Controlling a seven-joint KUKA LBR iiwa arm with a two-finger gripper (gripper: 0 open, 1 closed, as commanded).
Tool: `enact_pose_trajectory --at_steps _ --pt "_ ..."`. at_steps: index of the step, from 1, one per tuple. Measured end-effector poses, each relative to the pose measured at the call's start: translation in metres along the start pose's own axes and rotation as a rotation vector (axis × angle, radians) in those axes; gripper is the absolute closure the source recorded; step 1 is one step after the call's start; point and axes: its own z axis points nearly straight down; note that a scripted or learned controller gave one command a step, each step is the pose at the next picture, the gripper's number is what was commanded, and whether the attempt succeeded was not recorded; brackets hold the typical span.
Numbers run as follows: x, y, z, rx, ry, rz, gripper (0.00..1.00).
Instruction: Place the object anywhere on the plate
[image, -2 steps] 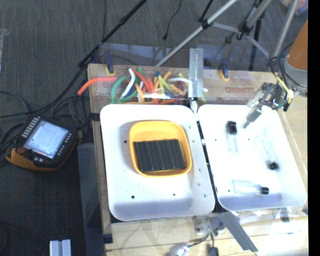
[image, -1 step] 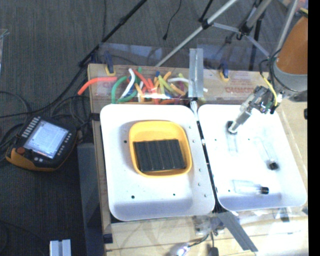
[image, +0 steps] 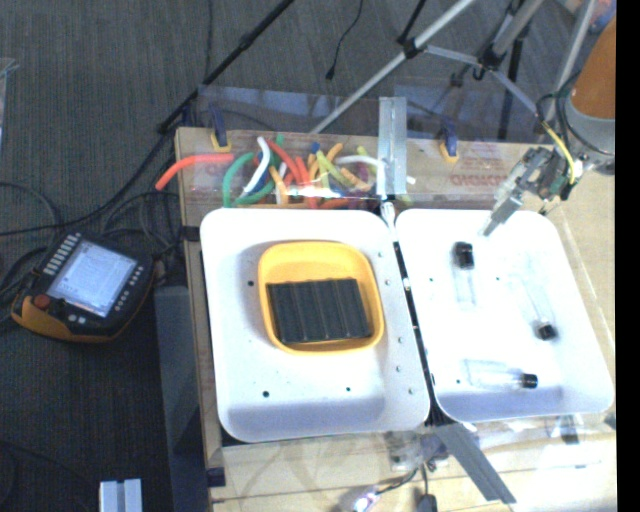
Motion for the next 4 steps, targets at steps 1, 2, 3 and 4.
enact_pose_trajectory --at_steps 1,2,3,4 --pt "0.001 0.001 0.017 0.001 0.0 -0.063 0.0" --pt "0.002 0.005 0.014 0.0 0.0 -0.119 0.0" --pt "0.0 0.001 0.002 0.0 -0.002 -0.189 0.0" --pt "0.0 0.002 0.021 -0.001 0.001 -0.336 0.0"
